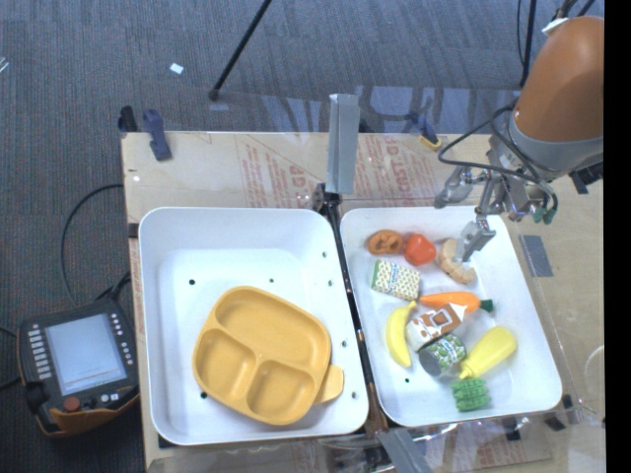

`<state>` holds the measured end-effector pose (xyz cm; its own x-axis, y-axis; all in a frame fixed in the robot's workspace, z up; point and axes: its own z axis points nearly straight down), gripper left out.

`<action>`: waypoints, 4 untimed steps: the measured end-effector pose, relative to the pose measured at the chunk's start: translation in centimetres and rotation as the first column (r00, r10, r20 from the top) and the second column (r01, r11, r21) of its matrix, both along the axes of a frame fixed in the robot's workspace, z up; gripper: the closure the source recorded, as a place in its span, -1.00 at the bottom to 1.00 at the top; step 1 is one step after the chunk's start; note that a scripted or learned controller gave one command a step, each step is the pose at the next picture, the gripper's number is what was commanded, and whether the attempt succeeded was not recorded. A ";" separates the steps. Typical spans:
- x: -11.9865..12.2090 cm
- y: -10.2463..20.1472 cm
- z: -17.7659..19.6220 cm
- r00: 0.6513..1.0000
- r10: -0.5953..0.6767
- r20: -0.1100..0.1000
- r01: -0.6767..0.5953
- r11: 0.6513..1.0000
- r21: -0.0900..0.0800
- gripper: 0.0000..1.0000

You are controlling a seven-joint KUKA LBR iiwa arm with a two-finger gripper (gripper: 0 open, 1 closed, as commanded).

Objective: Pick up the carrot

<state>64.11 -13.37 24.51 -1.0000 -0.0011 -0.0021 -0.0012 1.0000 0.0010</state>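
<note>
The carrot (449,302), orange with a green stub at its right end, lies on its side in the middle of the right bin (527,308). It rests between a beige lumpy item (455,261) behind it and a small carton (439,321) in front. My gripper (475,241) hangs over the back right part of this bin, just above the beige item and a short way behind the carrot. Nothing shows in its grasp.
The right bin also holds a brown pretzel (385,241), a red tomato (420,249), a green-white box (395,280), a banana (398,335), a can (442,355), a yellow bottle (488,351) and a green piece (470,394). A yellow divided plate (261,355) lies in the left bin (173,264).
</note>
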 end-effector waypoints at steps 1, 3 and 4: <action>0.2 -2.7 -11.0 0.985 0.170 -0.008 -0.170 0.985 0.003 -1.00; -4.9 -1.8 -14.0 0.997 -0.077 0.031 0.078 0.997 -0.009 -1.00; -6.4 -3.4 -14.0 0.868 -0.496 0.026 0.495 0.869 0.012 -1.00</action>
